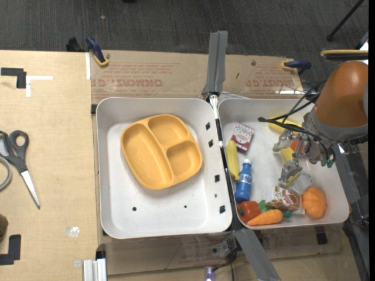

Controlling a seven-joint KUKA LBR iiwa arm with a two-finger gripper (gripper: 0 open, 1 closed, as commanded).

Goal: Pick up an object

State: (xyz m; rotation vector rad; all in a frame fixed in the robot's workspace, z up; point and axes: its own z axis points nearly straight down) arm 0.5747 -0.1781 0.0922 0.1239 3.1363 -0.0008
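My gripper (291,156) hangs low over the right bin (266,111), in its right half, below the arm's orange band (347,93). Directly beneath and around it lie a yellow item (285,150) and a pale clear item (301,183), both partly covered by the gripper. A printed snack packet (287,198) and an orange pumpkin (314,202) rest just in front of it. To its left sit a small red and white box (242,136), a banana (232,160) and a blue bottle (244,181). A carrot (266,217) and a red pepper (246,208) lie at the front wall.
The left bin (111,215) holds a yellow divided plate (162,150). A central divider (218,139) separates the two bins. Scissors (21,163) lie on the wooden bench at far left. Cables (287,122) trail from the arm over the right bin.
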